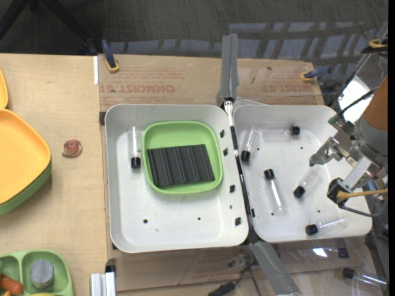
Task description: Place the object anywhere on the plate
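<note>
A green square plate [212, 142] sits in the left bin [179, 224] with a black ribbed mat [181, 164] lying on it. Beside the plate's left edge lies a clear tube with a black cap [134, 148]. Several more clear black-capped tubes are scattered in the right bin [290, 156], such as one near the centre [273, 190] and one at the front [326, 226]. My gripper [338, 167] hovers over the right bin's right side, open, with nothing between its fingers. One tube [306, 182] lies just left of it.
Yellow plates [18, 159] are stacked at the far left, with a small reddish knob [72, 147] on the wooden bench beside them. A green compartment tray [34, 273] sits at the lower left. Clamps [110, 60] hold the cardboard behind the bins.
</note>
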Available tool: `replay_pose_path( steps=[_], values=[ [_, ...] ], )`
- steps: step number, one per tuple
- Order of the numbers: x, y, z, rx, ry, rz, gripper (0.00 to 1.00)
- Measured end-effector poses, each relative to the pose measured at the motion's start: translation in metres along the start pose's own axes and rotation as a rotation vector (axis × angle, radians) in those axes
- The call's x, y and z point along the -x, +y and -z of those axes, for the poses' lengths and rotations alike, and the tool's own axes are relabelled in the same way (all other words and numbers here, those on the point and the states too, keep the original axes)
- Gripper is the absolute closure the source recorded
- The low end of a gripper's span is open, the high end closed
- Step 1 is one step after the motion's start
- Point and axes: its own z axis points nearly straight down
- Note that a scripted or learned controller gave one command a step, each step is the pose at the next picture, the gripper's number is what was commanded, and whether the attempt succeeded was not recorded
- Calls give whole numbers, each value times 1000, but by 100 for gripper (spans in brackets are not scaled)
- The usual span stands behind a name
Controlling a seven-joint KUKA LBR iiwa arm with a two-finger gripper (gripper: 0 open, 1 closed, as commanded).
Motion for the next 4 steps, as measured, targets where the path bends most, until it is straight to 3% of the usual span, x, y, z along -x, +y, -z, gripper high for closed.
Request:
replay_pose_path(
  steps=[1, 2, 4],
  values=[
    [-2, 1, -1, 1, -1, -187, 0],
    [18, 110, 52, 1, 0, -472, 0],
    [18, 110, 52, 0, -1, -472, 0]
  ],
)
